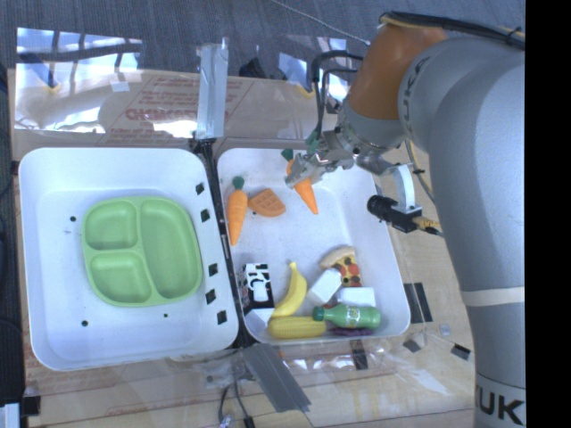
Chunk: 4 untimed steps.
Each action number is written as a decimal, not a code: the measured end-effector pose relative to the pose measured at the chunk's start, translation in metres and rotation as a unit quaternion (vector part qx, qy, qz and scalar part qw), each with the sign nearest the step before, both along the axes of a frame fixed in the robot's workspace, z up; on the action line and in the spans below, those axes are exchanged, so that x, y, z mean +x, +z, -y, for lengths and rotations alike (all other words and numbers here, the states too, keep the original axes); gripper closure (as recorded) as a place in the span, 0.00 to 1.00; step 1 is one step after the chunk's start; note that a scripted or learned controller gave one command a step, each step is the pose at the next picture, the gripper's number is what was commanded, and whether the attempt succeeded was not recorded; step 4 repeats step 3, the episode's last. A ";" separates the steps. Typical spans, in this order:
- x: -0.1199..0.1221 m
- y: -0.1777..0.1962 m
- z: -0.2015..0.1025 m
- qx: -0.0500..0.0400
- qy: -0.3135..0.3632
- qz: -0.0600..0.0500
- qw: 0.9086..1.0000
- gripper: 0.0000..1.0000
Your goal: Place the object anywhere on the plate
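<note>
Yellow plastic banana [291,289], a green bottle [350,316] and a pizza-slice toy [340,259] crowd the near end of the right white bin [389,239], partly covering one another. Left of them, the green divided plate [143,250] lies in the left white bin [45,239] with open floor all round. Farther back lie a large orange carrot [236,214] and an orange waffle-like piece [267,204]. At the far rim, the tool [308,169] grips a small orange carrot [307,194] hanging point-down; the grey arm [473,150] hides the bin's right edge.
</note>
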State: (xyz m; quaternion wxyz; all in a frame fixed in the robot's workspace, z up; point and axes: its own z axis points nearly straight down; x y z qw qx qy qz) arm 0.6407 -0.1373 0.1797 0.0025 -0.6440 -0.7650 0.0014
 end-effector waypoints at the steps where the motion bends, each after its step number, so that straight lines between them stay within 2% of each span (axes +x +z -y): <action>1: 0.016 0.042 -0.080 -0.001 -0.170 0.002 0.985 1.00; 2: 0.002 0.017 -0.181 -0.001 -0.191 -0.001 0.982 1.00; 3: 0.003 0.018 -0.178 -0.001 -0.193 0.000 0.981 0.00; 4: 0.003 0.018 -0.178 -0.001 -0.193 0.000 0.981 0.00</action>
